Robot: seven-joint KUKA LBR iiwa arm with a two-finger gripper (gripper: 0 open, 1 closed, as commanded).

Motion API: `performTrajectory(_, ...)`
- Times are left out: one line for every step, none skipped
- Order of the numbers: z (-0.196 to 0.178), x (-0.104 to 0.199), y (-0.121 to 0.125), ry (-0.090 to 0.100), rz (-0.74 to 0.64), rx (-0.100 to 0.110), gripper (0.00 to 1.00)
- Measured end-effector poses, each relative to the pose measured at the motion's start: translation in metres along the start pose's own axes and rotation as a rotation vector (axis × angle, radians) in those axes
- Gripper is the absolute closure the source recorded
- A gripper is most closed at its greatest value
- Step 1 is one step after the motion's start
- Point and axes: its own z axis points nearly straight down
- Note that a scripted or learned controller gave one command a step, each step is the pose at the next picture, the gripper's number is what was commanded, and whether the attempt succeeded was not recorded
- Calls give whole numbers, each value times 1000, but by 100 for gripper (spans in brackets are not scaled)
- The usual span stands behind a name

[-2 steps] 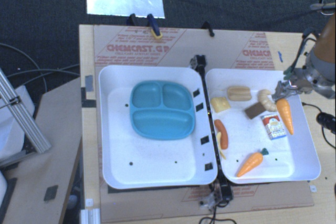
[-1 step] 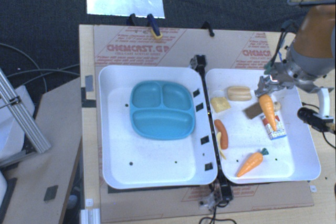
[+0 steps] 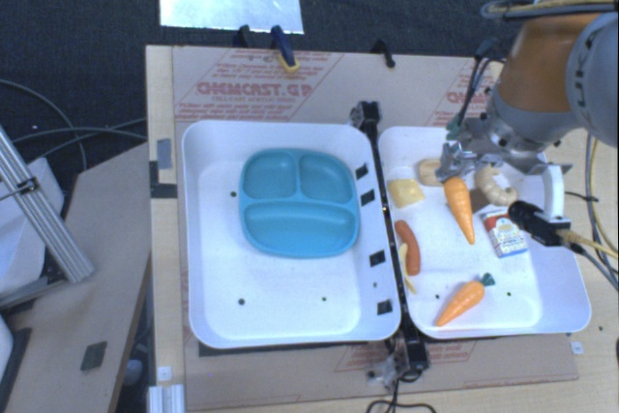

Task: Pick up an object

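Left bin (image 3: pixel 208 237): one blue divided plate (image 3: pixel 298 204), lying flat near its middle. Right bin (image 3: pixel 551 295): yellow block (image 3: pixel 405 193), red sausage (image 3: pixel 410 247), two carrots, one upright (image 3: pixel 460 208) and one low (image 3: pixel 462 301), a pale ring-shaped piece (image 3: pixel 491 187) and a small carton (image 3: pixel 506 234). Tool (image 3: pixel 456 160): hangs over the right bin's far edge, just above the upright carrot's top; its opening and any hold cannot be told, with cables (image 3: pixel 590 247) trailing across the surface (image 3: pixel 116 208) at right.

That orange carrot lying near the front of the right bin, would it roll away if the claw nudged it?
Probably somewhat. The carrot looks rounded and tapered, so it would likely roll in a curve. It appears to be smooth, stiff toy plastic, so perhaps light and slippery.
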Motion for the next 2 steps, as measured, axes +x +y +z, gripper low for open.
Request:
performTrajectory(2,33,8,-1,1,-1,100)
performTrajectory(-1,15,5,-2,9,0,100)
